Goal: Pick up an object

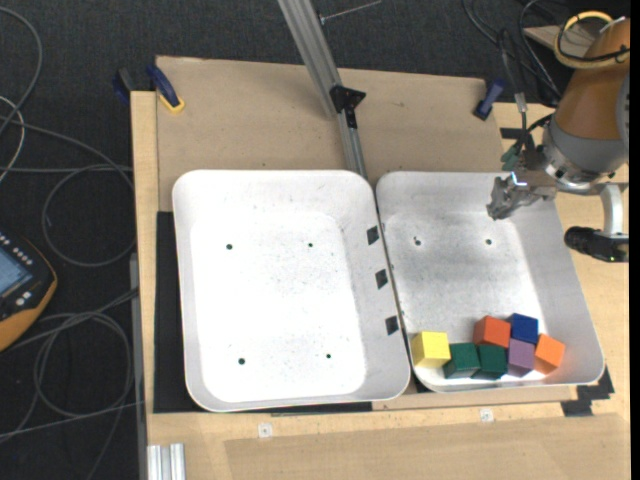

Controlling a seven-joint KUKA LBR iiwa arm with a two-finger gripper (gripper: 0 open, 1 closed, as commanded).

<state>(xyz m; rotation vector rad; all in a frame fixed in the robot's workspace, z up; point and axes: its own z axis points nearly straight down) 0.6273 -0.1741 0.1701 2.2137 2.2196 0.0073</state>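
Blocks (490, 348) clustered, row running left-right along right bin's (450, 268) near wall; hand (500, 203) above far end; grip unclear

Single fixed camera, mounted above the bench (300, 98), looking down at a slant. Distant enough to take in both white bins (190, 268) whole, plus surrounding dark floor (60, 88) with cables. Arm (590, 108) entering from right side.

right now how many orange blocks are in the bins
2, both in the right bin among the blocks at its near edge: one orange block beside the blue block, the other at the right end of the cluster. More could be hidden behind the pile.
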